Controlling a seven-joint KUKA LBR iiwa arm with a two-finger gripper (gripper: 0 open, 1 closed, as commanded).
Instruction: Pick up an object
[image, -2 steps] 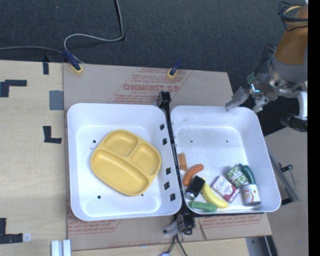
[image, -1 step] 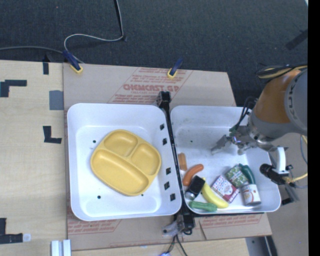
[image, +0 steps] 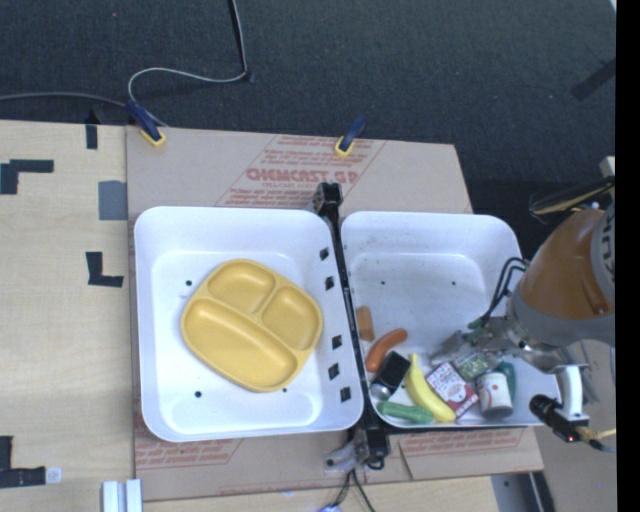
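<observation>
- The arm (image: 570, 275) is reaching into the right bin (image: 430, 235), with the pincer (image: 478, 345) hanging low over the clutter in the near corner; whether it is released or clenched, I cannot tell from this slant.
- Nothing is showing between its tips, so I am judging that no object is taken yet.
- Lying just below the pincer is a small packet (image: 450, 385) with red print: probably light and flat, so hard to pinch off the bin floor except by an edge.
- Just right of the packet, a small can (image: 494, 393) is lying near the pincer: stiff and round, likely to roll or slip unless squeezed across its middle.
- To the pincer's left, a banana (image: 428, 392) is curving over a green piece (image: 405, 410); it looks like a light, smooth toy, best gripped across its thick middle.
- Further left, a black block (image: 391, 372) and an orange sausage (image: 386, 348) are lying touching; the sausage is narrow and would suit a pinch across its width.
- The yellow tray (image: 252, 323) is sitting well apart in the left bin (image: 160, 300): wide, stiff, and graspable only by its rim.
</observation>
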